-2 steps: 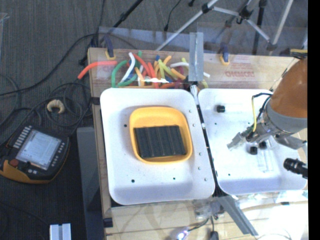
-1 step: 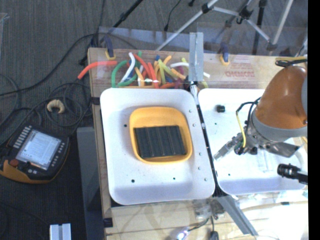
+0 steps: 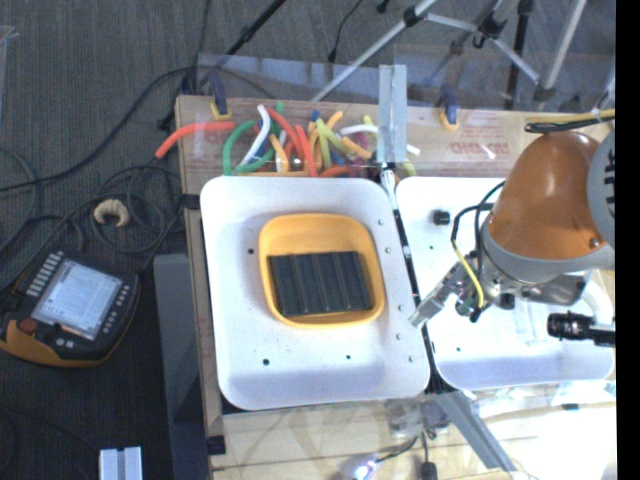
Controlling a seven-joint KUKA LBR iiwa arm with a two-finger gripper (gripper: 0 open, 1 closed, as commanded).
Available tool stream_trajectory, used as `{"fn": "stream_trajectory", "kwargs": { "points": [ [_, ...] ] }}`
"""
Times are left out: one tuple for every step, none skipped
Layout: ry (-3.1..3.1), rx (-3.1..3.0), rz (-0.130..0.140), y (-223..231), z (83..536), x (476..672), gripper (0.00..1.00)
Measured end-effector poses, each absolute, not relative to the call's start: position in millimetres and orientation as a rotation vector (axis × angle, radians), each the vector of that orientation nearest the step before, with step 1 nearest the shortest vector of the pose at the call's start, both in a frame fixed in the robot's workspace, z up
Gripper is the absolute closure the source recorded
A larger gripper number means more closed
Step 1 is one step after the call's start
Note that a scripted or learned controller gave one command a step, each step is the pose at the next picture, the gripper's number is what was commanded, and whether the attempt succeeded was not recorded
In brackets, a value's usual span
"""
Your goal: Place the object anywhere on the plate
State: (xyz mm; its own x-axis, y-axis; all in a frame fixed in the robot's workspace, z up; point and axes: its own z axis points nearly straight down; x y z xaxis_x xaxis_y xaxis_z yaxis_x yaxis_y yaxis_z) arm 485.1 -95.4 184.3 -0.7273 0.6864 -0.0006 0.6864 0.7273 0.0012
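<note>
On the bench, the left white bin [image 3: 235,358] — shallow, smooth plastic with rounded corners — holds a yellow plate [image 3: 318,230], squarish with soft corners and a raised rim. A dark, flat, rectangular object [image 3: 320,282] with lengthwise ribs lies on the plate, covering most of its well. The grey arm [image 3: 548,208], with its glossy orange band, reaches over the right bin [image 3: 500,368]. Its gripper [image 3: 440,301] slants down toward the divide between the bins, a thin metallic tip near the left bin's right rim; whether the fingers are apart or together I cannot tell. Coloured tubes [image 3: 290,140] lie tangled behind the bins.
</note>
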Motion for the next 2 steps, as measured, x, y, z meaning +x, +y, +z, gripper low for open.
{"fn": "stream_trajectory", "kwargs": {
  "points": [
    [3.062,0.691,0.003,-53.7,184.4,552.3,1.00],
    [3.062,0.691,0.004,-53.7,184.4,552.3,0.00]
  ]
}}
